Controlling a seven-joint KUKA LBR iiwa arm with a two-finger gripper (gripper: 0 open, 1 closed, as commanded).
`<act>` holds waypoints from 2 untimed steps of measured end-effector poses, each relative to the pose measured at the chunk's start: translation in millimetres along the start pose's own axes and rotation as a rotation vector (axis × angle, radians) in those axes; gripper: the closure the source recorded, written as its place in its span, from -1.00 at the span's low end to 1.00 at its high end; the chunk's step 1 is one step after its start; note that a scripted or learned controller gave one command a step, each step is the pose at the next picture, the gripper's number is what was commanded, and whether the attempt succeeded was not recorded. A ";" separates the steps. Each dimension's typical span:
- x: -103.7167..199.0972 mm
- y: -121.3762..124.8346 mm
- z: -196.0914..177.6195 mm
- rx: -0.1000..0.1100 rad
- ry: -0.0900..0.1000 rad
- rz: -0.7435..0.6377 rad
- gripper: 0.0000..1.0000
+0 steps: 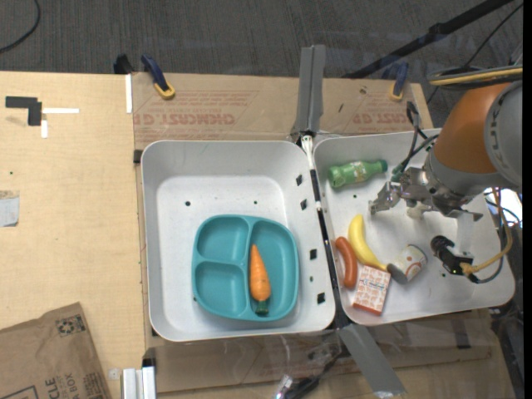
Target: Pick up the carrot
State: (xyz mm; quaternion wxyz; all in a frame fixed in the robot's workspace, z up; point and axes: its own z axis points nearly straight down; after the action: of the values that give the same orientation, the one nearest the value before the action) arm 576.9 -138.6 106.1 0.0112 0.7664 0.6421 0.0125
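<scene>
1. I see the carrot [259, 274] lying in the right-hand compartment of a teal divided plate [218, 283], its green end toward the near edge.
2. The plate sits in the left bin [166, 223], toward its near right part.
3. The arm [478, 135] reaches in from the right over the right bin [490, 293], well apart from the carrot.
4. Its gripper [389, 198] hangs above the right bin, between a green bottle [356, 172] and a banana [362, 239]; I cannot tell whether the jaws are open or closed.
5. Beside the banana lie a sausage [346, 261], a small red and white box [371, 290] and a little can [407, 264].
6. Both bins rest on a cardboard-covered surface [66, 223].
</scene>
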 end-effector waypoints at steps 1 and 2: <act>17.8 41.0 -9.1 0.025 -0.008 0.109 -1.00; -6.1 -2.9 0.0 0.000 -0.001 0.373 -1.00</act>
State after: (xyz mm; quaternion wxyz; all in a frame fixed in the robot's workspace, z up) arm 573.0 -144.1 106.0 0.0093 0.8722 0.4888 0.0141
